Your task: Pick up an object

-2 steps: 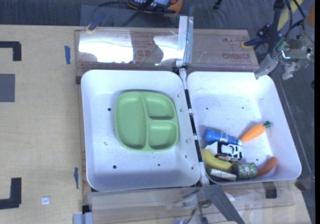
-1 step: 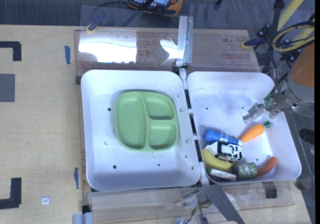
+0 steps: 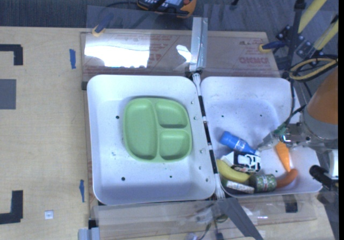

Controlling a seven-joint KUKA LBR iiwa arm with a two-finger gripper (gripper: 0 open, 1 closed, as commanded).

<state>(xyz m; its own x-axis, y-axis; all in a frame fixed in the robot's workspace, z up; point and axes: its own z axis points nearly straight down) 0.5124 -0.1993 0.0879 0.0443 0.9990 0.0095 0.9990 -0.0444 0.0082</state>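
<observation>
Right bin [image 3: 242, 96], near corner: you had a blue bottle [image 3: 236, 142], yellow banana [image 3: 232, 171], orange carrot [image 3: 283, 156], green can [image 3: 264, 182] and a black-and-white item [image 3: 246, 160], heaped touching. Left bin [image 3: 102, 126]: green divided plate [image 3: 157, 129]. Gripper [image 3: 279, 136] hovered beside the carrot; its state you could not tell. The carrot likely handled light, stiff, smooth; grasp across mid-length

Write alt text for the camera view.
The arm's gripper hovers over the right bin above a blue bottle, banana, carrot and small can. The left bin holds a green divided plate.
</observation>
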